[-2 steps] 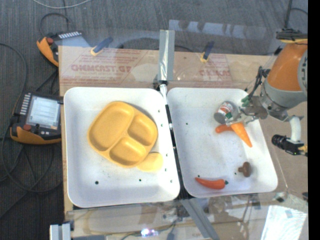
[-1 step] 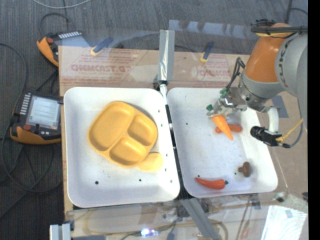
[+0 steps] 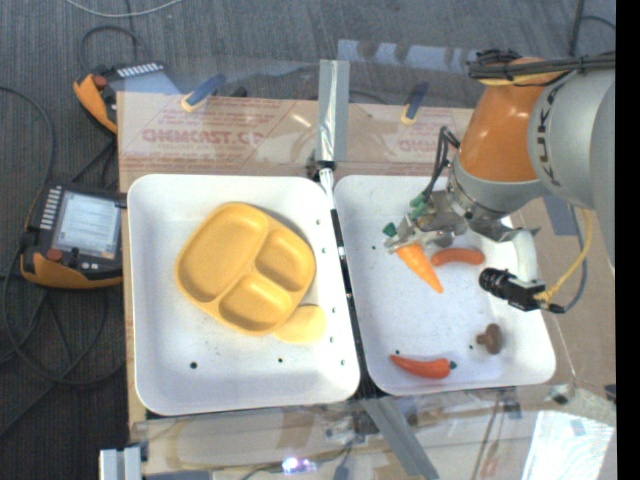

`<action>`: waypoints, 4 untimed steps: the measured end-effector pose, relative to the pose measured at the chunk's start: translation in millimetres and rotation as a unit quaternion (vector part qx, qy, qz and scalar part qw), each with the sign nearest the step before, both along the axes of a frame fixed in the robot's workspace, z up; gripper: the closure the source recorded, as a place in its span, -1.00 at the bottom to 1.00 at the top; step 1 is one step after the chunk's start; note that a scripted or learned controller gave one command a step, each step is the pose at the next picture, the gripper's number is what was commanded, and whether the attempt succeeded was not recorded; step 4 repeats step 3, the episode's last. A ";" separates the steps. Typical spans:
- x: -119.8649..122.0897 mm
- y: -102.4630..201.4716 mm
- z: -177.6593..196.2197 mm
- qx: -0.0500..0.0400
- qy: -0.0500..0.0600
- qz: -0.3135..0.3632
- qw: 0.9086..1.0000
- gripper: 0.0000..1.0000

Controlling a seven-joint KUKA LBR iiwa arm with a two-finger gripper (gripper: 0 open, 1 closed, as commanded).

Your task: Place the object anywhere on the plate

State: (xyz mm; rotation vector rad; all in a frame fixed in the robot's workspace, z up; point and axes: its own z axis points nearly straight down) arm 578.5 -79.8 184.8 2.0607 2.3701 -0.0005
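Nearest the camera in the right bin point(image 3: 540, 363) there's a red chili pepper point(image 3: 421, 366) lying along the front edge, and just up and to the right of it a small brown mushroom-looking thing point(image 3: 489, 339).

Across the divider, the left bin point(image 3: 150, 358) has the yellow sectioned plate point(image 3: 246, 265) sitting roughly in the middle, tilted a bit, with a pale yellow piece point(image 3: 304, 324) poking out from under its near right corner.

Further back in the right bin is the action. The carrot point(image 3: 420, 267) lies on the bin floor, pointed tip toward the front, green top up at the end effector point(image 3: 412, 226). An orange-red sausage-shaped piece point(image 3: 458, 257) lies just beside it on the right. The end effector is down low right at the carrot's leafy end, touching or nearly so, but honestly I can't tell how far apart its tips are or whether it has hold of anything; it's too small and cluttered there.

Behind that, the grey arm point(image 3: 580, 138) with its orange band comes in from the right. At the back, cardboard point(image 3: 220, 138) lies on the tabletop, and a handheld pendant point(image 3: 75, 230) sits off to the left.
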 end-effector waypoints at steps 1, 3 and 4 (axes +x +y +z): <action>21.2 83.5 -2.6 0.001 0.002 -0.007 1.000 1.00; 40.4 146.7 -2.3 -0.001 0.002 0.031 1.000 -1.00; 40.4 146.7 -2.3 -0.001 0.002 0.031 1.000 -1.00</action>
